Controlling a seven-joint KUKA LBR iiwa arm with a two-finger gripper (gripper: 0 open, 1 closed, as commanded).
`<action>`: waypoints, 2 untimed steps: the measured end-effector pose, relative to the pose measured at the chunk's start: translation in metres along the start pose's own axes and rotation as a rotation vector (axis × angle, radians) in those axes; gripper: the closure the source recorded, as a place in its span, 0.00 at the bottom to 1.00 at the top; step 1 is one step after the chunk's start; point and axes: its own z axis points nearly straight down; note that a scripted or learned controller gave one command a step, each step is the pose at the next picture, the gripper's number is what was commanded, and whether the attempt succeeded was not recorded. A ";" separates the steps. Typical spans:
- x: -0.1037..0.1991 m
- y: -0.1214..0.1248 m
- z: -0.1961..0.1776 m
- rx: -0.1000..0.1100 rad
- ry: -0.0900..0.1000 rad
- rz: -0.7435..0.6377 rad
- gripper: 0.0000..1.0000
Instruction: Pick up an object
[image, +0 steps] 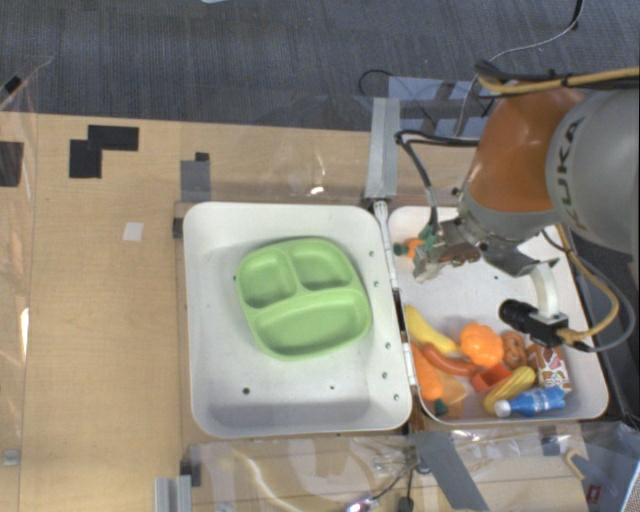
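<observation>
Over the right bin's (590, 400) far-left corner, the gripper (432, 252) hangs low, arm reaching in from the right. Can't tell if the fingers are spread or pressed together; they're small and cluttered with cabling, and nothing visibly sits between them.

Risks from here, as I judge it:
- A small orange piece (400, 246) lies right by the bin wall near the gripper. A target that close to the rim could mean a finger strikes the wall or the divider.
- The main pile is well apart from the gripper, so a descent here may close on bare floor.
- Pile items touch and overlap, so they could slip out or drag neighbours.

Containers:
- Right bin: yellow banana (430, 332), orange fruit (482, 344), red pepper (448, 361), corn cob (510, 385), blue-white bottle (530, 404), all clustered along the near edge.
- Left bin (215, 400): green divided plate (300, 295), its compartments bare.
</observation>
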 end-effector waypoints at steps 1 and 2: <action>0.000 0.000 0.000 0.000 0.000 0.001 0.00; -0.050 -0.026 -0.002 -0.002 -0.001 -0.061 0.00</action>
